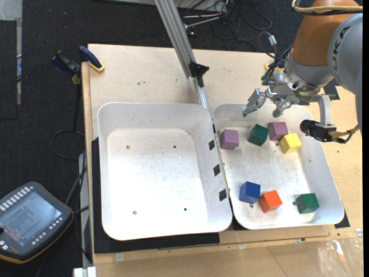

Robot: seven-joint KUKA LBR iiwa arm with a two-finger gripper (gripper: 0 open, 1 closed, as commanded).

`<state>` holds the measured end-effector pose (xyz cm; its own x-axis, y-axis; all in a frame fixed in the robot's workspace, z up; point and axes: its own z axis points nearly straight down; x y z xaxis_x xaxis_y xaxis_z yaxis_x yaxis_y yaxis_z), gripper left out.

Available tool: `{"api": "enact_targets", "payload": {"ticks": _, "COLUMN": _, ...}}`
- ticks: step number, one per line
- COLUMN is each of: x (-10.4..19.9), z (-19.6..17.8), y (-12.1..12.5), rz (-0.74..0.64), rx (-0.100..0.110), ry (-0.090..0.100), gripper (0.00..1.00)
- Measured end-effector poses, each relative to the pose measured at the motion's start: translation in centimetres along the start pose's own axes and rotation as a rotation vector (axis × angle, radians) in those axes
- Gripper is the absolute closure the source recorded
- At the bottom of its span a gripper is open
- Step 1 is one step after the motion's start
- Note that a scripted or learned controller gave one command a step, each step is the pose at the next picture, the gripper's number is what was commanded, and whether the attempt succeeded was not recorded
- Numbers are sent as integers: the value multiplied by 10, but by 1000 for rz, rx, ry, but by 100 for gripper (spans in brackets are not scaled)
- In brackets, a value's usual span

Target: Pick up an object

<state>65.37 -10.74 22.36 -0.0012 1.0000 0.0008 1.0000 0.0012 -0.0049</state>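
- A grey handheld pendant with a screen is seen at the lower left corner of the frame, nearest the camera, lying off the bench.
- A blue clamp with a yellow tip is fixed at the upper left corner of the bench.
- The left bin is found in the middle of the frame, its floor speckled with small dark marks.
- A slanted metal strut is seen coming down from the top centre to the gap between the bins.
- The right bin holds all the blocks: a purple block at its upper left, a dark green block just beside it, then a second purple block touching a yellow block.
- Along the lower part of that bin, a blue block and an orange block are seen touching, with a green block set apart to the right.
- The gripper is held above the upper edge of the right bin, over the dark green and purple blocks; its fingers are spread apart and nothing is seen between them.
- The grey arm with its orange band enters from the upper right.
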Motion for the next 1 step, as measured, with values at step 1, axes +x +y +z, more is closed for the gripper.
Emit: {"api": "enact_targets", "payload": {"ticks": 1, "x": 0, "z": -3, "y": 0, "rz": -1, "rx": -4, "ry": -1, "gripper": 0}}
